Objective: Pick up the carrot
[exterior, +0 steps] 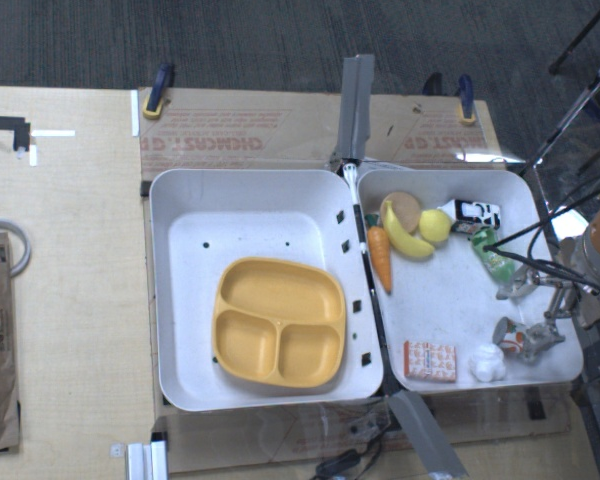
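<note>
Well left of the open, empty gripper [528, 320], the carrot [381, 258] looks light, stiff and tapered; grip its thick upper end.

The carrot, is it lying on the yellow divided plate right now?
No, the carrot lies in the right bin against its left wall, beside the banana, while the yellow plate sits in the left bin.

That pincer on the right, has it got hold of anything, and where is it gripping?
Nothing is held. The pincer hangs open over the right bin's right side, and the carrot lies apart by the left wall.
</note>
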### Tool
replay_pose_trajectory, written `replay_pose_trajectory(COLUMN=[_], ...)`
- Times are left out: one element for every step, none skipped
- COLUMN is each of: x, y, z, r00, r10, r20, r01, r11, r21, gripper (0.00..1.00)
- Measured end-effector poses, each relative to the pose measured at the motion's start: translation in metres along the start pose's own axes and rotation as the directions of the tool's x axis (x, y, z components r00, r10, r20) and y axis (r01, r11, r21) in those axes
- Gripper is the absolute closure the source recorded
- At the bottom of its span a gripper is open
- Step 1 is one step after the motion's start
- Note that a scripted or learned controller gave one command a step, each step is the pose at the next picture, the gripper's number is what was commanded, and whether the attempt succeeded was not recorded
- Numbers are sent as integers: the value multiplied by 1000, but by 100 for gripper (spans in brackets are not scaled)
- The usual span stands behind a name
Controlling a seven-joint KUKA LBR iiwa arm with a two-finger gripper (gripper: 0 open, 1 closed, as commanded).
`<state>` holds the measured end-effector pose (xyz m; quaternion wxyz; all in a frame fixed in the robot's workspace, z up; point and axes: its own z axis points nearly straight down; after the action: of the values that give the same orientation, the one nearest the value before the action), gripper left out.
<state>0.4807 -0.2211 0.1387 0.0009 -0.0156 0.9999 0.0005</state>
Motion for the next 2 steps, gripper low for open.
replay_pose_trajectory(x=[-1, -5], y=[0, 0], z=[-78, 12], r00=[992, 990], r10=[-123, -138], r20=[3, 0], r01=[123, 138], r11=[992, 990], r21=[1, 0], gripper=[0, 0])
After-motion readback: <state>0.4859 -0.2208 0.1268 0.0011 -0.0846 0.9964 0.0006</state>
